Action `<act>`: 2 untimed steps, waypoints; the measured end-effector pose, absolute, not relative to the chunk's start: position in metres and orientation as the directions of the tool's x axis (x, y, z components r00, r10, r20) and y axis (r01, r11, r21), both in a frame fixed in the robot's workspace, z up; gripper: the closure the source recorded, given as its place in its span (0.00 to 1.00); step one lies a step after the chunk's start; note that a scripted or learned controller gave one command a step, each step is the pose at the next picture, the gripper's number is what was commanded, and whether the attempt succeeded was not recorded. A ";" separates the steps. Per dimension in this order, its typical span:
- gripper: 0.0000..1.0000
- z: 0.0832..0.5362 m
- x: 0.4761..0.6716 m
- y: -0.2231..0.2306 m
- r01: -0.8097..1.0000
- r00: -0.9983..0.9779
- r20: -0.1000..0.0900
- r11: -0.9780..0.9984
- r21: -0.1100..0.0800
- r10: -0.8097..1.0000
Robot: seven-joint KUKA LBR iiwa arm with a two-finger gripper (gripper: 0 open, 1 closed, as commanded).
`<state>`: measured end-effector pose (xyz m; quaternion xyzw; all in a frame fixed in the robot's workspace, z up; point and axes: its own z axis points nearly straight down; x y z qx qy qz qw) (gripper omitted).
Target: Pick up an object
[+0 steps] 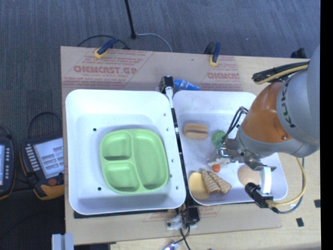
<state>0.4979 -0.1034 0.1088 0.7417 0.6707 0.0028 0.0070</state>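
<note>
The right white bin (pixel 208 100) holds several toy foods: a hot-dog bun (pixel 195 130), a small green broccoli piece (pixel 218 137), a tiny orange piece (pixel 216 167), a brown ridged cone-shaped piece (pixel 215 182), a yellow round piece (pixel 196 186) and a tan round piece (pixel 248 175). My gripper (pixel 225 152) hangs low over the bin's middle, just below the broccoli and above the orange piece. The arm's orange band (pixel 265 121) and grey body cover the bin's right side.
The left white bin (pixel 83 113) holds a green divided tray (pixel 134 160). A blue object (pixel 184 84) lies on the bench behind the bins. Clamps (pixel 214 56) sit at the bench's back edge. A yellow cable (pixel 291 202) loops near the right bin's front corner.
</note>
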 end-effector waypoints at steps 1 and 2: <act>0.00 0.091 0.489 -0.108 0.983 -0.181 -0.007 0.181 0.015 0.983; 0.00 0.090 0.512 -0.106 0.892 -0.452 -0.007 0.452 0.003 0.892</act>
